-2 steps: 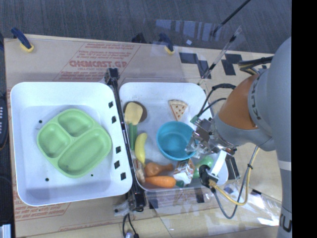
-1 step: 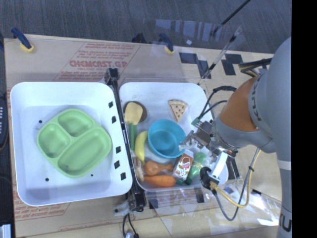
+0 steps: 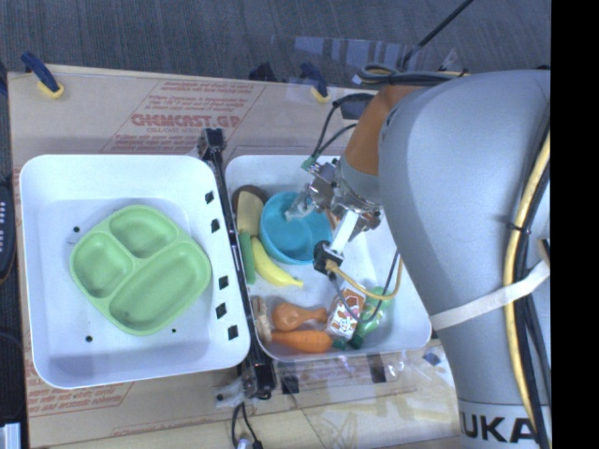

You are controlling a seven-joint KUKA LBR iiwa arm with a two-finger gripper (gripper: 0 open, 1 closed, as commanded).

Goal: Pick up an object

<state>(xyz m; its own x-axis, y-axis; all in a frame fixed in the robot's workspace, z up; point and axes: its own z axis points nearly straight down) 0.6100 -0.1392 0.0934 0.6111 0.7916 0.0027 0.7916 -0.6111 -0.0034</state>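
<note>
The right bin (image 3: 413, 331) holds several toy foods. A blue bowl (image 3: 286, 241) sits in its upper middle, and my gripper (image 3: 307, 201) hangs over the bowl's far right rim, close to or touching it. A yellow banana (image 3: 272, 268) lies just below the bowl. An orange carrot (image 3: 301, 341) and a brown drumstick (image 3: 291, 317) rest near the front wall. Beside them stands a small printed carton (image 3: 346, 316). Nothing visible hangs from the gripper.
The left bin (image 3: 37, 279) bears a green divided plate (image 3: 140, 267). A thin green piece (image 3: 246, 256) and a tan-and-dark oval item (image 3: 248, 206) lie along the right bin's left wall. The grey arm covers that bin's right side.
</note>
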